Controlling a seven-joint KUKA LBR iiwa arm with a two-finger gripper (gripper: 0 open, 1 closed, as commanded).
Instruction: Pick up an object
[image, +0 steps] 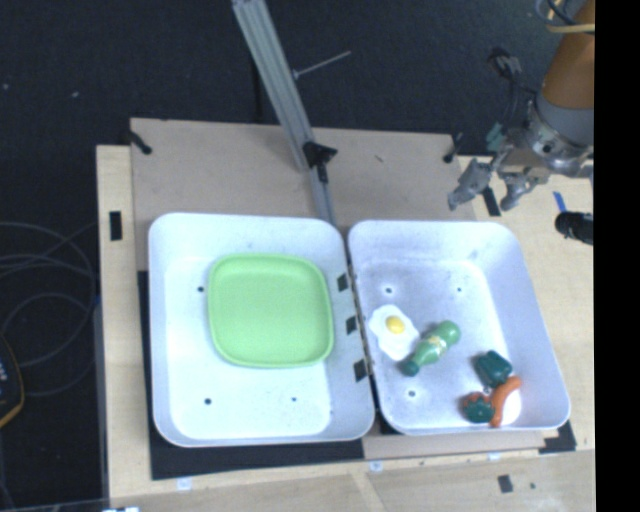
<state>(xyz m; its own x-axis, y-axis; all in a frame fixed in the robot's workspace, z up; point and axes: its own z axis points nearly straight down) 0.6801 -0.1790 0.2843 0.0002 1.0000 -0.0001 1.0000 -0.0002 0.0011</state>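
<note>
Lying at the near right corner of the right bin (520, 260) are a small orange-and-white toy (506, 398) and a dark green piece (490, 367), touching or nearly so. Further left in that bin, a green bottle-shaped toy (432, 346) is resting tilted just beside a fried-egg toy (391, 330), which is sitting near the divider between the bins. A square light green plate (270, 310) is sitting flat in the middle of the left bin (175, 300). Beyond the right bin's far rim, the gripper (495, 196) is hanging above the bench (400, 180), fingers spread apart and gripping nothing, well apart from every toy. A grey pole (285, 90) is slanting across the far side.
</note>
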